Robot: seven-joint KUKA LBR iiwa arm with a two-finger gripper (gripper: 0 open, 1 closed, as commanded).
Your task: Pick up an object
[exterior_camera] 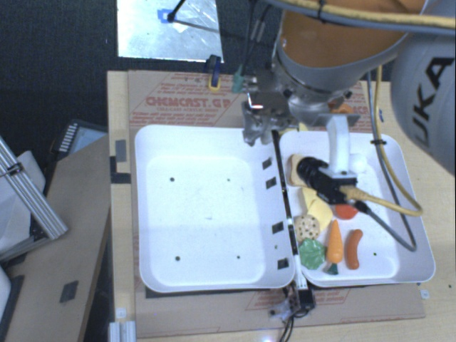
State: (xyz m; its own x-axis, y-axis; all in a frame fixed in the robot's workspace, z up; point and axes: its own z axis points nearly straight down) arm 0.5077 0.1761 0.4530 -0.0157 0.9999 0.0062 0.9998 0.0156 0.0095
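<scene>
The pick seems unstarted: the gripper (258, 130) hangs at the right bin's (392, 256) eleven o'clock corner (how open, I cannot tell), the toy carrot (333, 241) lying untouched toward its six o'clock.

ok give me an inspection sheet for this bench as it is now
surface: left bin and right bin, white, side by side on printed cardboard
job's things: in the right bin, carrot, sausage, green leafy piece, round cracker, yellow wedge, red piece
clutter: nothing seen
grippers: gripper over the far end of the bins' shared edge; grasp cannot be judged
cables: thin wires at the bench's near edge
surroundings: silver sheet behind the bench, metal rail at the view's left
</scene>
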